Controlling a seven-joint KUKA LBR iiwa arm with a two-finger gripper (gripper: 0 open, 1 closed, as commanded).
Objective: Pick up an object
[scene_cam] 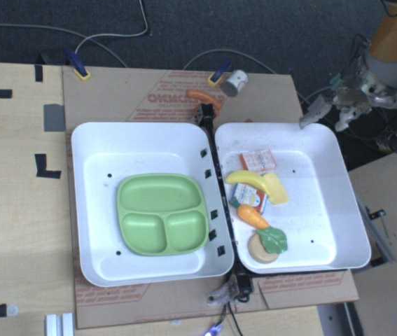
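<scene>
Well apart: banana, pincer.

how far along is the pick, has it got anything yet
Nothing looks picked yet. The gripper sits above the far right corner of the right bin, outside it, with nothing between its jaws. The banana, carrot, red packet and other items lie in that bin. Left: reach in, grasp one, lift. The green tray sits in the left bin.

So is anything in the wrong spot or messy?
Yes, a little. An orange toy hot dog and a small grey cylinder lie on the cardboard above the bins, not inside one. The other toy food is bunched at the left side of the right bin; nothing looks broken.
</scene>
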